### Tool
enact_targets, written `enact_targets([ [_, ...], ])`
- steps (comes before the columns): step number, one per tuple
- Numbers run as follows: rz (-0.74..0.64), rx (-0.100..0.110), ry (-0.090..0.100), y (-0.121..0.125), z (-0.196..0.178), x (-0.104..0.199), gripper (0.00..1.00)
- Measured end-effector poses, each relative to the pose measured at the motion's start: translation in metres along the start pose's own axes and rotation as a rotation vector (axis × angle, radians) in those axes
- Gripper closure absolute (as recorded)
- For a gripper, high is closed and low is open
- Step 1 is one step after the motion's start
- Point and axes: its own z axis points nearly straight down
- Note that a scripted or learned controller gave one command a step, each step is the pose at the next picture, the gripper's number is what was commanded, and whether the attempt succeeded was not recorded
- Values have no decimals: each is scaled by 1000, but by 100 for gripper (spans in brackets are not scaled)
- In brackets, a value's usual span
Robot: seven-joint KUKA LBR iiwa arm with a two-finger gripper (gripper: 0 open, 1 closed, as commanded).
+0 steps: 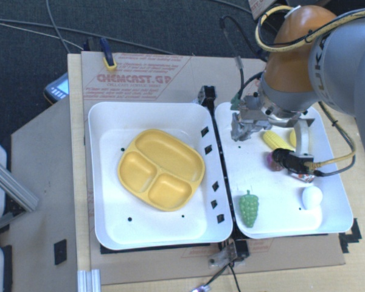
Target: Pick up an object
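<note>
Here, the jaws [250, 128] hang over the right bin [334, 218] near 11 o'clock, their opening impossible to judge; banana [272, 140] alongside, green grapes [249, 208] at 7 o'clock.

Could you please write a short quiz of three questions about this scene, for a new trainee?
1. True or false: the yellow divided plate lies in the left bin.
2. Which thing lies nearest the front edge of the right bin?
A. green grapes
B. yellow banana
C. white egg
3. Fill in: the gripper is above the ____ bin.

Key
1. True.
2. A. The grapes lie near the front left corner of that bin.
3. Right; it is over the far part, beside the banana.
</note>
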Motion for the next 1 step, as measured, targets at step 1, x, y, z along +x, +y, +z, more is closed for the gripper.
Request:
enact_targets([
  [1, -1, 1, 1, 22, -1, 59, 100],
])
